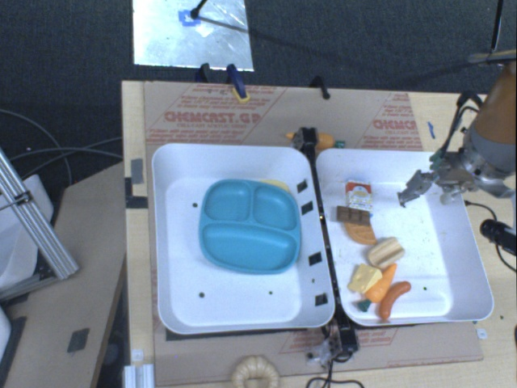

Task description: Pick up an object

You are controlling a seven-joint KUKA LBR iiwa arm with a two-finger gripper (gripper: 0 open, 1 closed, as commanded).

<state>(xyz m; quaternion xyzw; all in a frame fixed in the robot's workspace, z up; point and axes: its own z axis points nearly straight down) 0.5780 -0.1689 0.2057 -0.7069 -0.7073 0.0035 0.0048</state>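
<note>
- The bench carries two shallow white bins side by side: a left bin and a right bin.
- The arm, grey with an orange band, reaches in over the bench's right edge.
- Its gripper hovers above the far part of the right bin, pointing toward the bins' shared wall. Nothing appears between its fingers; whether they are spread or closed is too small to tell.
- Judged step: the approach. No object is lifted yet, and the gripper is near the toy food but apart from it.
- Count in the right bin, clustered along its left side:
- one small red and white carton, nearest the gripper;
- one dark brown bar, just below the carton;
- one tan round biscuit, touching the bar;
- one pale bread roll;
- one yellow wedge;
- one carrot, beside the wedge;
- one orange sausage, nearest the bench's front edge.
- Count in the left bin: one blue divided plate, with a yellowish item peeking from behind its far rim.
- Likely next move: shift toward the cluster, centre over one piece such as the carton, descend with fingers apart, close, lift.
- Likely difficulty: pieces lie touching, so a neighbour may get nudged.
</note>
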